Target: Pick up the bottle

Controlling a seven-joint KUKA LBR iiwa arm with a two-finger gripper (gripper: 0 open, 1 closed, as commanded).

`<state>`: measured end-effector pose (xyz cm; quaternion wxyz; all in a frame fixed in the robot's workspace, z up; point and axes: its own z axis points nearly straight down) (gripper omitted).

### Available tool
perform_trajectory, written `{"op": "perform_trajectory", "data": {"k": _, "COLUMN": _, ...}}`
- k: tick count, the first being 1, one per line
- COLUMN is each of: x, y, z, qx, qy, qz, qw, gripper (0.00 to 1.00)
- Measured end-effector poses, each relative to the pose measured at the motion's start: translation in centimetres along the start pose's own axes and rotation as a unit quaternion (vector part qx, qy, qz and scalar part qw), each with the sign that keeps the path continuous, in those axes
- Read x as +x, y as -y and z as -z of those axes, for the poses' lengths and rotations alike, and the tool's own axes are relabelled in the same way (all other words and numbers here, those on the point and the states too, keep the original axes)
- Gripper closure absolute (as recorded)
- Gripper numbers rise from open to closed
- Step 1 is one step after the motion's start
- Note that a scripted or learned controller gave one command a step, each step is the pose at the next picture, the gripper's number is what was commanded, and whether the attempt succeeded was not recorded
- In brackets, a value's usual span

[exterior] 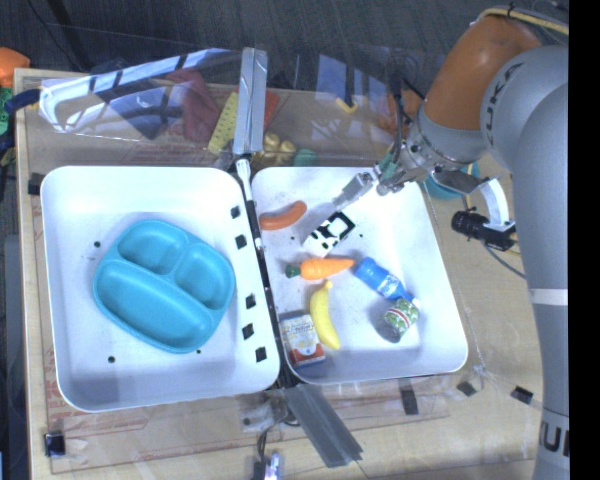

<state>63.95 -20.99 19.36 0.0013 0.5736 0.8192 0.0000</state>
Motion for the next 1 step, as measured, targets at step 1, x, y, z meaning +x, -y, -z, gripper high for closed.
{"op": "perform_trajectory", "data": {"k": 1, "x": 1.64, "y": 4.32, "z": -10.1, "qx": 0.001, "qy": -0.001, "qz": 0.097, "qw": 0.9953, "gripper": 0.0}}
